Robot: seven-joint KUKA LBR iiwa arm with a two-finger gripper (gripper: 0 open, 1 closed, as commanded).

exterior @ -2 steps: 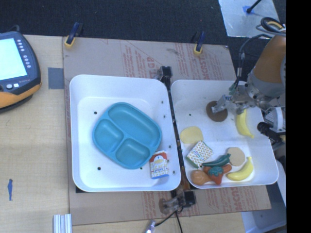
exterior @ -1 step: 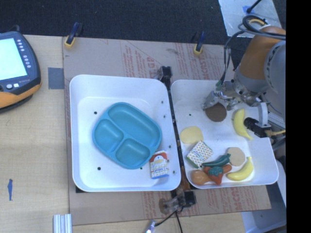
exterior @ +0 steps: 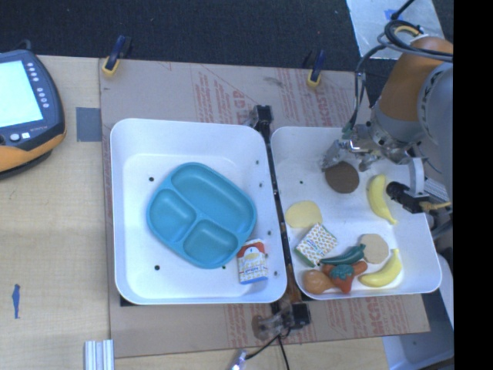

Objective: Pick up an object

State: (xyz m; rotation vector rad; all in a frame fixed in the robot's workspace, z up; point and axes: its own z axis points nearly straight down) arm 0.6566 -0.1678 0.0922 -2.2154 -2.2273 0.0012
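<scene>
My gripper (exterior: pixel 353 154) hangs over the back of the right bin (exterior: pixel 300 146), its fingers spread open with nothing between them. Just in front of it lies a brown round disc (exterior: pixel 342 179), close to or touching its lower edge. To the right of the disc is a yellow banana (exterior: pixel 379 197). Nearer the front lie a pale yellow round piece (exterior: pixel 303 213), a green-and-white checkered packet (exterior: pixel 316 243), a tan round piece (exterior: pixel 374 247), a second banana (exterior: pixel 383 272), a green and red vegetable (exterior: pixel 344 260) and an orange item (exterior: pixel 314 282).
The left bin (exterior: pixel 131 141) holds a blue divided plate (exterior: pixel 202 215) and a small carton with a red top (exterior: pixel 253 262) at its front right corner. A tablet-like pendant (exterior: pixel 23 106) lies on the bench at far left. Clamps (exterior: pixel 114 56) sit at the back edge.
</scene>
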